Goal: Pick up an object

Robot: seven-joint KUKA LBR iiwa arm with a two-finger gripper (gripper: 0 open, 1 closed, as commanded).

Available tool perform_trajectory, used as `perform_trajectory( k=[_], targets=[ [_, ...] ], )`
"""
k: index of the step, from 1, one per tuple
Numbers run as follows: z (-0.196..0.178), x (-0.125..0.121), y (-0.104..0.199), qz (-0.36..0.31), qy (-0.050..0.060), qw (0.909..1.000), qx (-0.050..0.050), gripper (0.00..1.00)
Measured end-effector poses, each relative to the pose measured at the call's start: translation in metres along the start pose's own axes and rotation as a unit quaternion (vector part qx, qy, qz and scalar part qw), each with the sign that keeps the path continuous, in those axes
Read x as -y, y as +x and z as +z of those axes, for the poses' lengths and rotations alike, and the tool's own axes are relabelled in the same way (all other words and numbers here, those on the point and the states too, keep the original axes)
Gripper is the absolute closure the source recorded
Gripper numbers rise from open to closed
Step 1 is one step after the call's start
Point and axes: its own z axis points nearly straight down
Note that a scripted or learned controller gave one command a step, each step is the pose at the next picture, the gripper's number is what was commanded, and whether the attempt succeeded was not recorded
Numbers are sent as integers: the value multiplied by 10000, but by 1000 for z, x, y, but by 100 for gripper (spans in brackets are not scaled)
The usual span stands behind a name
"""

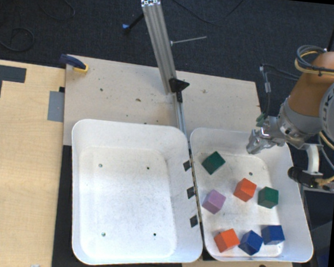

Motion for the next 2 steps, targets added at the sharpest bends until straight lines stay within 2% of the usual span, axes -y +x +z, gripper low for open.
perform_trajectory(
  k=[1, 2],
  targets=[
    [-48, 8, -4, 13, 3, 10000, 1, 100],
    [-80, 7, -5, 6, 6, 10000, -2, 100]
  ],
)
